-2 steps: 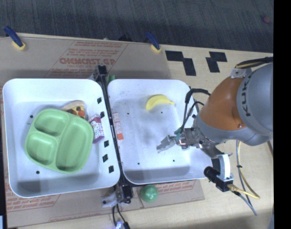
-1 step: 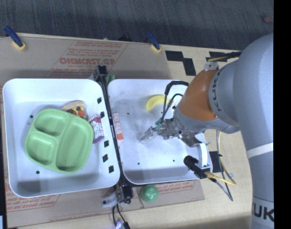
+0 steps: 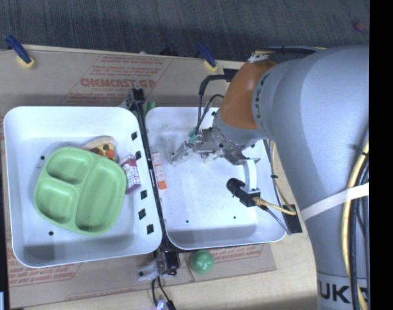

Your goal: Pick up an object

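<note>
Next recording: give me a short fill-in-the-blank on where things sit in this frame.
1. The green divided plate lies in the ____ bin.
2. The green ball rests on the bench, ____ both bins.
3. The gripper is over the ____ bin.
4. The band above the arm's wrist is ____.

Missing words: left; outside; right; orange

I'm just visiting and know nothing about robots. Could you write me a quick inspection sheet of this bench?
Surface: brown board bearing two white bins.
Job's things: green divided plate in the left bin, over small packets.
Clutter: green ball on the board below the right bin.
End effector: low in the right bin; finger state unclear.
Cables: thin wires by the wrist; yellow cable at right.
Surroundings: blue clamps, dark floor.
</note>
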Available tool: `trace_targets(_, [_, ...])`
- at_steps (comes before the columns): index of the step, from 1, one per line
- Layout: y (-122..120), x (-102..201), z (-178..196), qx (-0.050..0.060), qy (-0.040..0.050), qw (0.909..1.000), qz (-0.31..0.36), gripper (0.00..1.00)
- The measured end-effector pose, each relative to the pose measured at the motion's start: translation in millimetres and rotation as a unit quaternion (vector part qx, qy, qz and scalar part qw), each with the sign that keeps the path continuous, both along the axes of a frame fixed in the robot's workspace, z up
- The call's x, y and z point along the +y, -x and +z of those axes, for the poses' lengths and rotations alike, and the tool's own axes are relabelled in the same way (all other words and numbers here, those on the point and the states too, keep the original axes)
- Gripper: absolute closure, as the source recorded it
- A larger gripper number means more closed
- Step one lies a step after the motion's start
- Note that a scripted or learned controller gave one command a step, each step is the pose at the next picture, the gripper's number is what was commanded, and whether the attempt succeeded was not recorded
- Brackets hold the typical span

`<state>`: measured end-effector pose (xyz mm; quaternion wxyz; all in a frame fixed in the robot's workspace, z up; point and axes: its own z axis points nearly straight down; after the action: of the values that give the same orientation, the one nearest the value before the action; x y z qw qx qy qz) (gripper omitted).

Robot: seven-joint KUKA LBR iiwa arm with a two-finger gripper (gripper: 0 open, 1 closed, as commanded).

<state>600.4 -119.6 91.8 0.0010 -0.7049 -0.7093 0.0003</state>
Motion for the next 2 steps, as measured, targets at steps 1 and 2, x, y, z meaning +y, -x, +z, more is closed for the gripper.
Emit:
trace_targets(1, [71,-1,38,0.001,0.0007,1.0,0.0,0.0])
trace_targets(2, [100,-78,0,0.001,0.0004,1.0,-0.002,0.0])
